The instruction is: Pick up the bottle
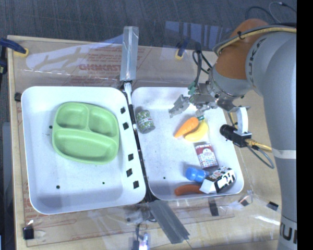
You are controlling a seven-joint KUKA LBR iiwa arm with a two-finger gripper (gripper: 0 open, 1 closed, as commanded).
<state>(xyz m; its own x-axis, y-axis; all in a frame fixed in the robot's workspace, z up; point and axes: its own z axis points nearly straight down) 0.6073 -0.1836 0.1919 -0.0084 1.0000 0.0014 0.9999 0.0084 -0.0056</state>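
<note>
The grey arm (274, 113) comes in from the right, its orange band (239, 56) above the wrist, and the gripper (190, 104) hangs over the upper part of the right bin (161, 189); whether anything is gripped, or how it stands, I cannot tell. On the bench (68, 61) behind the bins lies a clear sheet with faded red lettering – it is too pale to read. The left bin (36, 186) holds a green divided plate (86, 132) with three compartments. In the right bin, going down in size: a black-and-white patterned carton (220, 180) near the lower right corner, a dark red box (205, 155) with a pale label (its writing too small to make out), a carrot (185, 127) lying against a yellow piece (199, 132) just below the gripper, a reddish sausage (186, 190) along the lower wall, and a blue object (195, 174) touching the carton. The bottle (144, 120) lies at the bin's upper left, close to the dividing wall – small, clear, on its side, with dark greenish contents, well apart from the gripper.
</note>
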